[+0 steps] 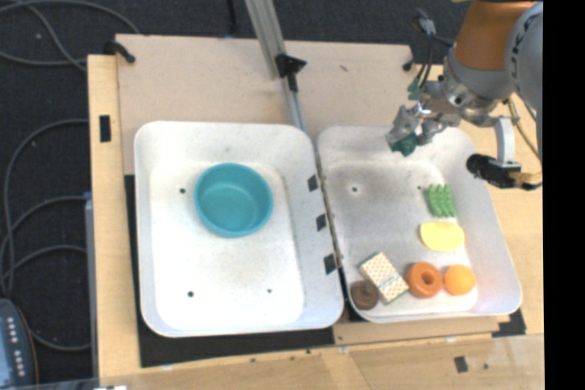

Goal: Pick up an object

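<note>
My gripper (408, 134) hangs over the far edge of the right bin (384, 187), above its back rim. A small dark teal thing (402, 144) sits at the fingertips; I cannot tell whether it is held or part of the fingers. Along the right bin's near and right side lie a green ridged piece (440, 200), a yellow slice (441, 237), an orange ball (459, 279), an orange ring (423, 279), a patterned cracker block (383, 277) and a brown round piece (366, 293). All of these lie well below the gripper in the view.
The left bin (164, 288) holds a teal bowl (234, 199). A slanted aluminium post (260, 5) rises behind the bins and meets the bench near the gap between them. Cables lie on the dark floor at left.
</note>
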{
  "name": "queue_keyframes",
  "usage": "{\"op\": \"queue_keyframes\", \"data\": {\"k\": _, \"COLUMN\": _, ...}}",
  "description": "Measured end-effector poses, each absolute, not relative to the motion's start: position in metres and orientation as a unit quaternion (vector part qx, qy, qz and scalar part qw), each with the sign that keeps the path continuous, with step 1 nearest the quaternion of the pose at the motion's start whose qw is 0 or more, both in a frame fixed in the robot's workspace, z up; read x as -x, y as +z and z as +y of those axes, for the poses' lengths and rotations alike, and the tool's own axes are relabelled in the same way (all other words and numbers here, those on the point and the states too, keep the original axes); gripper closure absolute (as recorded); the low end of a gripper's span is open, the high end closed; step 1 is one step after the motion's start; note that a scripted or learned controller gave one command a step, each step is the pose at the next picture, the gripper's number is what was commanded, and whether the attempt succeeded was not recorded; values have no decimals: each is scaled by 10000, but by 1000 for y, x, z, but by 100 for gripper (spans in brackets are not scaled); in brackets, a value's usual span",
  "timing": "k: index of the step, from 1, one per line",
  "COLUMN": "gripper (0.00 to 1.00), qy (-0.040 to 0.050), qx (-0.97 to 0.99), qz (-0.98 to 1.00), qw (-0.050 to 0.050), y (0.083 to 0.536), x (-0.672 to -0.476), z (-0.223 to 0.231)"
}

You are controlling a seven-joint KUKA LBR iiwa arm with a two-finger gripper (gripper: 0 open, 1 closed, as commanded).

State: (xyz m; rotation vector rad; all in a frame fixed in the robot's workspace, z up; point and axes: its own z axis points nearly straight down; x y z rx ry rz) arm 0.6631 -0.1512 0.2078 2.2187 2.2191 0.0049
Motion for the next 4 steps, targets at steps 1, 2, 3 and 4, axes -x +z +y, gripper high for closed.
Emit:
{"op": "queue_keyframes", "data": {"k": 1, "gripper": 100, "qy": 14, "qx": -7044, "qz": 7098, "qw": 6, "y": 213, "x": -671, "z": -91}}
{"op": "queue_keyframes", "data": {"k": 2, "gripper": 100, "qy": 3, "qx": -7045, "qz": 7097, "qw": -5, "y": 210, "x": -665, "z": -33}}
{"op": "queue_keyframes", "data": {"k": 3, "gripper": 100, "qy": 4, "qx": -7047, "qz": 7095, "qw": -7, "y": 212, "x": -659, "z": 13}}
{"op": "queue_keyframes", "data": {"k": 4, "gripper": 100, "qy": 15, "qx": -7041, "qz": 7101, "qw": -4, "y": 221, "x": -653, "z": 73}}
